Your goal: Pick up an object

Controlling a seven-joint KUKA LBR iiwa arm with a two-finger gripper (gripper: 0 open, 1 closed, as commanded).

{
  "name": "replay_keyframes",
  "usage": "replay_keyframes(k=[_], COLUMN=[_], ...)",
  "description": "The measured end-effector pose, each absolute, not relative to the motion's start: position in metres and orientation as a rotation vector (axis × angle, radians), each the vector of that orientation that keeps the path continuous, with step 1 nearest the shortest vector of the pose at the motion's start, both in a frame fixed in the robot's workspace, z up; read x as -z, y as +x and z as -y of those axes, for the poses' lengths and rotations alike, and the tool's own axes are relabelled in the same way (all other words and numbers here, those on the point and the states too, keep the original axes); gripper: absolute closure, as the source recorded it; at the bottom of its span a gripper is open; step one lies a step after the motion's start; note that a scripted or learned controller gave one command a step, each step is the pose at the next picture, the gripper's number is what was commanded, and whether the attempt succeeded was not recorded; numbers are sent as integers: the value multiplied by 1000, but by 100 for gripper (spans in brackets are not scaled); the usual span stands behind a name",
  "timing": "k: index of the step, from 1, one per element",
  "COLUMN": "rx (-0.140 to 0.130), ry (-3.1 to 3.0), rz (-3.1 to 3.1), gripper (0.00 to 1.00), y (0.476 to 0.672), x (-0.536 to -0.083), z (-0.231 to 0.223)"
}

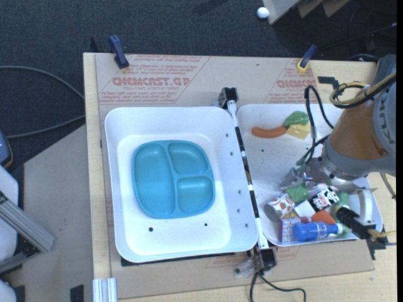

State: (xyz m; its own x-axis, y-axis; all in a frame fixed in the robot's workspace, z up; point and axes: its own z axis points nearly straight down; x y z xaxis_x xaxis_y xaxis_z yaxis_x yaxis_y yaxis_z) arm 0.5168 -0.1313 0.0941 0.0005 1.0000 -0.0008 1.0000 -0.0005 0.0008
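Objects [302, 216] lie heaped at the lower right, in the right bin [267, 159]. The gripper [305, 176] sits low among them. Its jaws are hidden, so I cannot tell whether anything is held; the pick looks unfinished.

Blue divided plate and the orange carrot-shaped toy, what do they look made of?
Blue divided plate: probably hard plastic, smooth matte, going by its even colour and moulded compartments. Orange carrot-shaped toy: likely plastic or rubber with a slight sheen; which one is unclear.

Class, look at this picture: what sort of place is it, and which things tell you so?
Probably a robotics lab test bench: a grey robot arm with an orange band reaches over two shallow white bins on a clamped board, one holding a blue compartment tray, the other small mixed objects.
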Motion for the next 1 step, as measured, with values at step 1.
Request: replay_keyframes(k=[1], rx=[-1], ry=[2220], rz=[-2223], gripper=[100], y=[533], x=[-185], z=[62])
